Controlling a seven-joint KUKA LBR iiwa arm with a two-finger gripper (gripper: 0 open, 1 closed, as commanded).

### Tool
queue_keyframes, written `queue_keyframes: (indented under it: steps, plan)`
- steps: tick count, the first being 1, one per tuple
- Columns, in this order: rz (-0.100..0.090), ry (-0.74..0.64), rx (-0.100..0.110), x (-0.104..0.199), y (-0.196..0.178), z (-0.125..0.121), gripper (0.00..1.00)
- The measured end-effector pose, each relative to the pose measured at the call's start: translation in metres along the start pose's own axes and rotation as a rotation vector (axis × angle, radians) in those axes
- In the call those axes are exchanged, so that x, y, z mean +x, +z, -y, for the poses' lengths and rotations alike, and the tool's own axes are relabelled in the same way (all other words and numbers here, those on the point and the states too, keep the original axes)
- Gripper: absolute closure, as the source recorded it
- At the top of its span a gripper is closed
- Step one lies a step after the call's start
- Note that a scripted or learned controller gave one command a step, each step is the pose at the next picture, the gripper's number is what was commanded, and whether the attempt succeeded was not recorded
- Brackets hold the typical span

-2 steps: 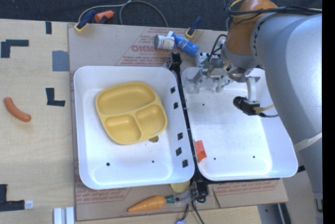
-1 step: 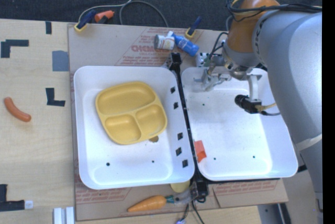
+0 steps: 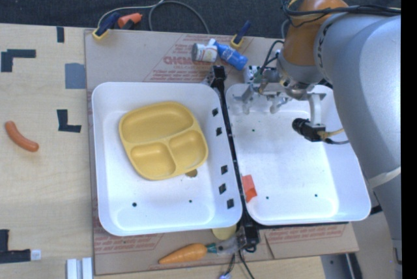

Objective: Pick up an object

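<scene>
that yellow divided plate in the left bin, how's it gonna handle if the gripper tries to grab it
The yellow plate looks like moulded plastic, so probably stiff and light. It lies flat and wide in the left bin, so it likely slides rather than tips when pushed. Its low, smooth rim may slip from the gripper.

You had a toy carrot [image 3: 184,253] lying below the bins on the cardboard [image 3: 163,62], a sausage [image 3: 21,136] far left on the wooden bench [image 3: 39,206], and clamps [image 3: 117,22] along the top edge.
</scene>
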State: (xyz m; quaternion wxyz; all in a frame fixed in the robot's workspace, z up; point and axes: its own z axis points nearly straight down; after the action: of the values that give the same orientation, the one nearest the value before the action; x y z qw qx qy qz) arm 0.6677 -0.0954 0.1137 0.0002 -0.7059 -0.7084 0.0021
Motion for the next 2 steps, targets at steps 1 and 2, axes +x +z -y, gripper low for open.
queue_keyframes:
  steps: [1, 2]
  plan:
    - [-0.006, -0.004, -0.009, 0.070, -0.076, 0.017, 0.00]
    - [0.000, 0.007, -0.003, 0.000, -0.070, 0.000, 0.00]
